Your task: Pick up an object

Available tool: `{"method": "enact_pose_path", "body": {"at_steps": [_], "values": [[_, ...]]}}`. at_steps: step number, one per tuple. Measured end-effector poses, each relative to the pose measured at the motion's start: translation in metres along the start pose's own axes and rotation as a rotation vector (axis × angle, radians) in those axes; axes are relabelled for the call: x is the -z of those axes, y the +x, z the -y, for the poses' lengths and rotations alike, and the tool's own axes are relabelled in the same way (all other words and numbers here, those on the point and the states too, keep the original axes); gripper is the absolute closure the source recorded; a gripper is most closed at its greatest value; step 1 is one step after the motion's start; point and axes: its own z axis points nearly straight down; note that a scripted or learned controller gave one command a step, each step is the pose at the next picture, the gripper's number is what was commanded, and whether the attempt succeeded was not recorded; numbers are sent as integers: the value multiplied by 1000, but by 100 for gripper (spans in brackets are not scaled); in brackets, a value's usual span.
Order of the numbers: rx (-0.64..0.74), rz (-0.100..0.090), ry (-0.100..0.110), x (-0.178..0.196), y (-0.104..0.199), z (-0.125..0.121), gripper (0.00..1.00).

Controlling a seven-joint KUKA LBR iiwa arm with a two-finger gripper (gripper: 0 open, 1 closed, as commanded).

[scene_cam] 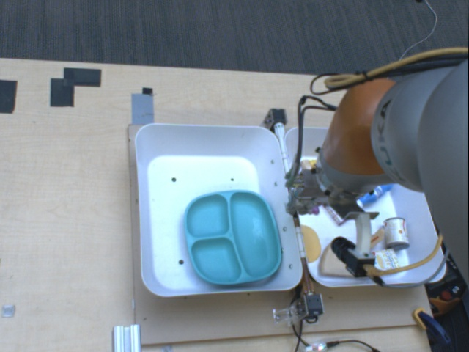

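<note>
Gripper (299, 196) low at the left edge of the right bin (412, 208)

The grey arm with its orange band covers much of the right bin's far side. The gripper sits against that bin's left edge, beside the divide between the two bins; whether it is open or closed cannot be told. A tan round piece (311, 243) lies by the near left corner. A small silver can (396, 233) rests toward the right edge, with a blue item (382, 192) just beyond it. A teal divided plate (233, 235) lies in the near right corner of the left bin (167, 196).
</note>
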Motion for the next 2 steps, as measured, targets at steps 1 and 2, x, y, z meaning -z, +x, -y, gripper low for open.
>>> {"method": "enact_pose_path", "body": {"at_steps": [1,2], "values": [[0,2,1,0,-1,0,0],[0,2,1,0,-1,0,0]]}}
